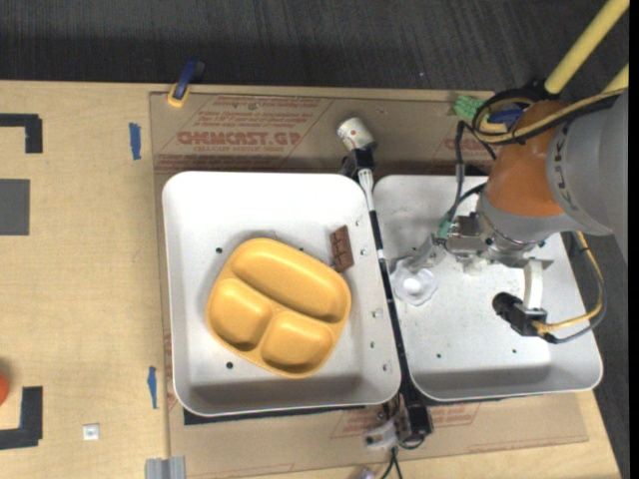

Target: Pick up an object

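A yellow divided plate (280,305) lies in the left bin (200,208), turned at a slant. A small brown block (340,248) rests by that bin's right wall, just above the plate. In the right bin (479,357), a small clear object (412,287) lies near the left wall. My gripper (417,263) is low over the right bin, right above and against this clear object. The grey wrist with its orange band (519,183) reaches in from the right and hides the bin floor behind it.
A black cable plug (514,312) hangs off the wrist over the right bin's middle. The divider (379,267) between the bins runs just left of the gripper. A white knob (351,131) and a blue clamp (183,85) sit on the cardboard behind the bins.
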`<state>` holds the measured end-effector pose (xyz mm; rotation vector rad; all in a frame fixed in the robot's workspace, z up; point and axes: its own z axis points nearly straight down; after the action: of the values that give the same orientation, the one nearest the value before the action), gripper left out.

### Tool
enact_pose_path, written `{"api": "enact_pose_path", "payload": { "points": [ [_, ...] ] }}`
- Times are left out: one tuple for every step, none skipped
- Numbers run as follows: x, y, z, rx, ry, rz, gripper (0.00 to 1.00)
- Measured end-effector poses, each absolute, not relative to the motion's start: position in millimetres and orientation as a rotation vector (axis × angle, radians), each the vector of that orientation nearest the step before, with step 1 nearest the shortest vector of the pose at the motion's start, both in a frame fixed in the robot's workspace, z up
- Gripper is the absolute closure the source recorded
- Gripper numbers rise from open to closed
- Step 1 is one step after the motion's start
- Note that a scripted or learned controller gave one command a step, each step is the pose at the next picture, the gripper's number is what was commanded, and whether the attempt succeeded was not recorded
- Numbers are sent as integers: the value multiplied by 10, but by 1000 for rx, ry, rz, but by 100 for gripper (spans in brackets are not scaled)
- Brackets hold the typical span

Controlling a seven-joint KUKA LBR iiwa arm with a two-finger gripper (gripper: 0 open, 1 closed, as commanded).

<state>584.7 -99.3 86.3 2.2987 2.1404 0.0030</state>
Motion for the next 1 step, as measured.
{"api": "enact_pose_path", "payload": {
  "points": [
    [5856, -991, 966, 2300, 2137, 8, 100]
  ]
}}
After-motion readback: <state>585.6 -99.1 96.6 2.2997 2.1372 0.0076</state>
